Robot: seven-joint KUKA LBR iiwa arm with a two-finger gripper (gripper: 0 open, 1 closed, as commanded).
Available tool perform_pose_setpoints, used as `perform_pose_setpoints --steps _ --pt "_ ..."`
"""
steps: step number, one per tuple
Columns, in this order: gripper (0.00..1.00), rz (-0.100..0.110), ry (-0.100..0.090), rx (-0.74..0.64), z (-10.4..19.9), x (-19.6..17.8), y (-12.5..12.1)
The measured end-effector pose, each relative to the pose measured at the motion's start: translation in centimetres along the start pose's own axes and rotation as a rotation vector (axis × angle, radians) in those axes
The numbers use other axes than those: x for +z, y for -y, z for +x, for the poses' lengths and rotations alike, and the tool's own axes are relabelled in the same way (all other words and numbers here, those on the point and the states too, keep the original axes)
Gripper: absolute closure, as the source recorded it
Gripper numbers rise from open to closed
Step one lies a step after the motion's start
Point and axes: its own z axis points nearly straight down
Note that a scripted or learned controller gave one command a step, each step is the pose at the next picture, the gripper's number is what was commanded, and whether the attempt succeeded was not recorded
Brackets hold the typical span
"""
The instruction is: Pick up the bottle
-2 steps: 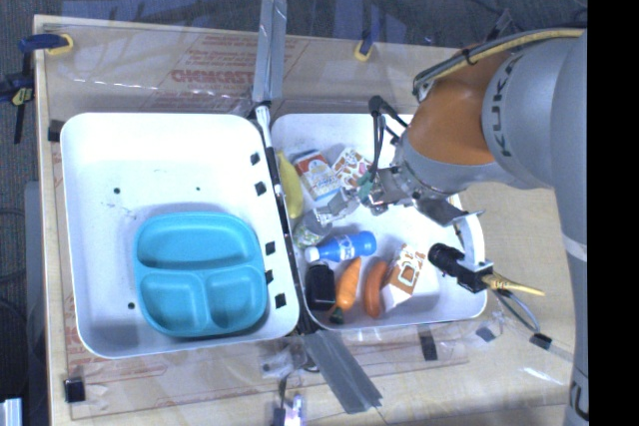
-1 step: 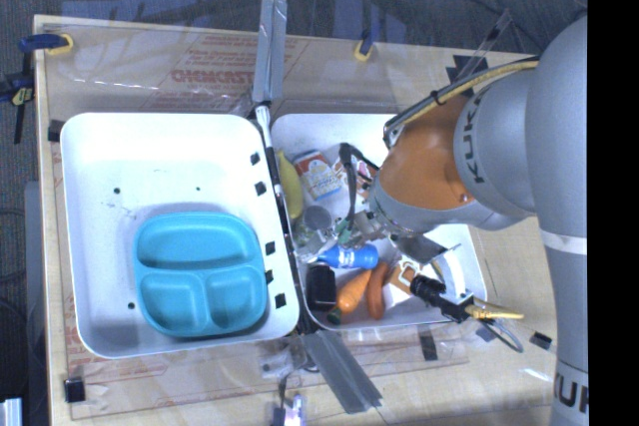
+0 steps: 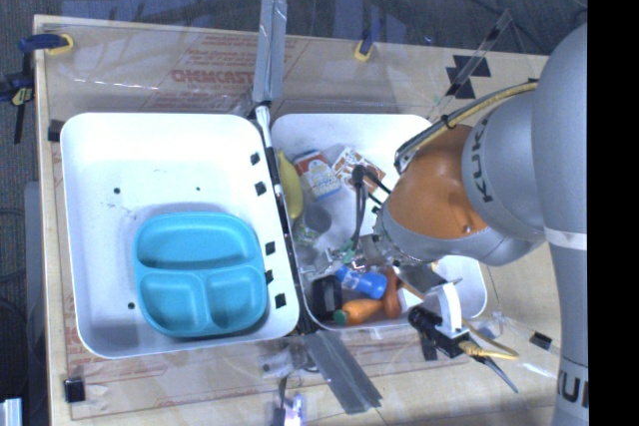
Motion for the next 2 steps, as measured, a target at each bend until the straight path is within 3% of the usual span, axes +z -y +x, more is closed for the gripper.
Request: perform_pose_setpoints --steps 1,2 --pt "1.00 0.000 0.001 -0.005 -0.1 -1.0 -0.1" --pt "1.00 0.001 -0.001 0.131 5.4 -14.1 -0.9"
